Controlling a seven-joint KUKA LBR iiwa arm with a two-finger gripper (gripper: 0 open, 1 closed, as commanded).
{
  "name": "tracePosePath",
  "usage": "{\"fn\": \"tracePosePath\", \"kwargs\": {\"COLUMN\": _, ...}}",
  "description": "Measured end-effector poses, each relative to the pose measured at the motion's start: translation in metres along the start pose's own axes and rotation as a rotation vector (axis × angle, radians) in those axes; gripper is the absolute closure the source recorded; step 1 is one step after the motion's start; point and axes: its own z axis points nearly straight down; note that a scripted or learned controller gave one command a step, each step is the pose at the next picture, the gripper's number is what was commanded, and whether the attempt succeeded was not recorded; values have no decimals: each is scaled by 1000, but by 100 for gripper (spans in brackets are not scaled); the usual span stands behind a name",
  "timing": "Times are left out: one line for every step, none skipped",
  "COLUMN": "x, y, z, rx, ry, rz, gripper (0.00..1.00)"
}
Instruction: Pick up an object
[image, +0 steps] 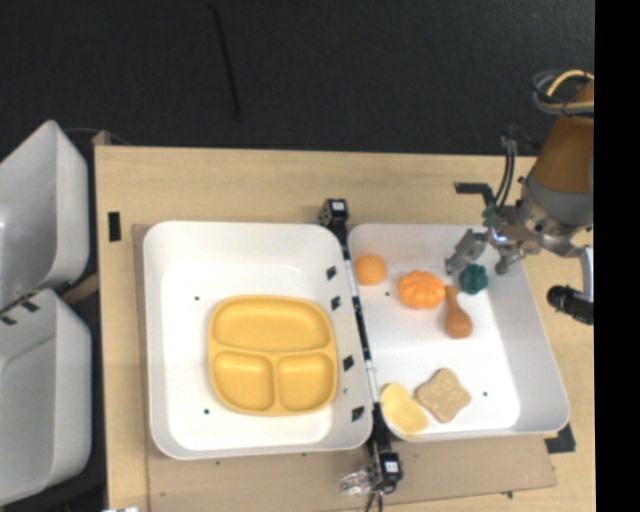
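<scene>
A grey KUKA arm with an orange band reaches in from the right, its gripper poised at the far right corner of the right-hand bin, directly over a small dark green toy. The two fingers stand spread apart, one to each side above the green piece, and nothing sits between them; whether a tip touches the toy cannot be told from this slant.

The green toy looks the likeliest target. Just beside it lie a brown drumstick-shaped toy and an orange pumpkin-like toy, with a small orange ball further left near the divider. A tan toast slice and a pale yellow wedge rest at the bin's near edge, well apart from the gripper.

To do the step well, the fingers should descend straight, straddle the green piece evenly, and close only once low enough to catch its widest part. The drumstick's tip lies close, so a crooked approach risks nudging it or pinching both.

The left bin carries a yellow divided plate. Both bins sit on a wooden table.
</scene>
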Motion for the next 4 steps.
{"fn": "tracePosePath", "kwargs": {"x": 0, "y": 3, "z": -6, "rx": -10, "ry": -2, "rz": -3, "gripper": 0}}
{"fn": "tracePosePath", "kwargs": {"x": -9, "y": 8, "z": 49, "rx": -6, "ry": -3, "rz": 0, "gripper": 0}}
{"fn": "tracePosePath", "kwargs": {"x": -10, "y": 8, "z": 99, "rx": -6, "ry": -3, "rz": 1, "gripper": 0}}
{"fn": "tracePosePath", "kwargs": {"x": -11, "y": 10, "z": 85, "rx": -12, "ry": -6, "rz": -1, "gripper": 100}}
